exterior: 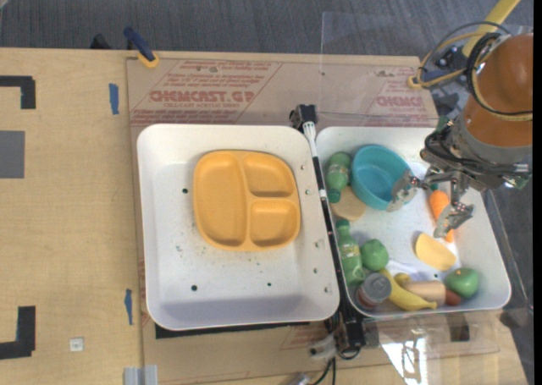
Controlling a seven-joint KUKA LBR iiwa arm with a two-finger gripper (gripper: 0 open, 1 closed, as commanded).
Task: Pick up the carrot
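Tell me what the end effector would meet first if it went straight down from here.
Most likely the carrot, lying between the fingers of the end effector in the right bin; depth is unclear.

Bright, even overhead light; soft shadows under the left bin [161, 231], faint glare above it, focus slightly soft.

Wooden bench [59, 231] occupying the left and centre of the frame. A printed cardboard sheet [212, 91] lies on it, bearing two shallow white bins side by side: left bin [161, 231] at centre, right bin [491, 248] at lower right. Black tape marks [21, 91] and blue tape strips [113, 97] sit at left.
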